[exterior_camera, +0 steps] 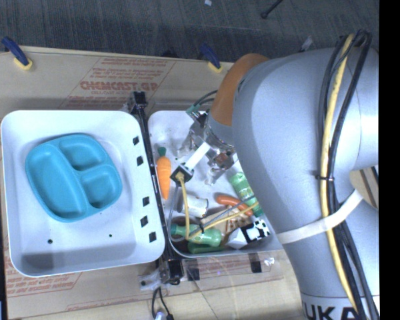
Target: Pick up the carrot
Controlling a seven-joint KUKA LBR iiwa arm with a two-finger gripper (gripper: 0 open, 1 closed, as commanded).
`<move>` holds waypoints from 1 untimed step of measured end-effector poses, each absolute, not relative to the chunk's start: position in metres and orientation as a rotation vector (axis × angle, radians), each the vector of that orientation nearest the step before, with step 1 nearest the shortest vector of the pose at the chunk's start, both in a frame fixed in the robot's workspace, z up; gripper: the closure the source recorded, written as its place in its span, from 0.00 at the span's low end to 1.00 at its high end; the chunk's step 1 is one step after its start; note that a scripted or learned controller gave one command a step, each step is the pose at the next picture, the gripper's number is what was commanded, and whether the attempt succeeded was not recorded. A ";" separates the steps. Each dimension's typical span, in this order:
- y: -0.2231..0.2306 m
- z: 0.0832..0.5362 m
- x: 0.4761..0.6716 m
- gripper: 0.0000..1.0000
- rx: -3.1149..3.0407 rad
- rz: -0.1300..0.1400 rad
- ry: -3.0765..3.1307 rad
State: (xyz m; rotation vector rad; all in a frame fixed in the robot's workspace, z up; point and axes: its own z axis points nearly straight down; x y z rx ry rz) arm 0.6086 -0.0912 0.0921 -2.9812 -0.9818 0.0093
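Note:
The carrot is orange with a small green top. It lies lengthwise against the left wall of the right bin, top end pointing to the back. My gripper hangs low over the back middle of that bin, just right of and behind the carrot. The big grey arm covers most of the bin's right side. Nothing is seen held, and the carrot rests apart from the gripper.
The left bin holds a blue divided plate. At the front of the right bin lie a green bottle, a red-orange piece, wooden sticks, a green item and a black-and-white checkered piece.

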 end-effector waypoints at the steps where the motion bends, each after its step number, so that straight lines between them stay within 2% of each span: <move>1: -0.090 0.102 0.609 1.00 -2.971 0.012 -0.993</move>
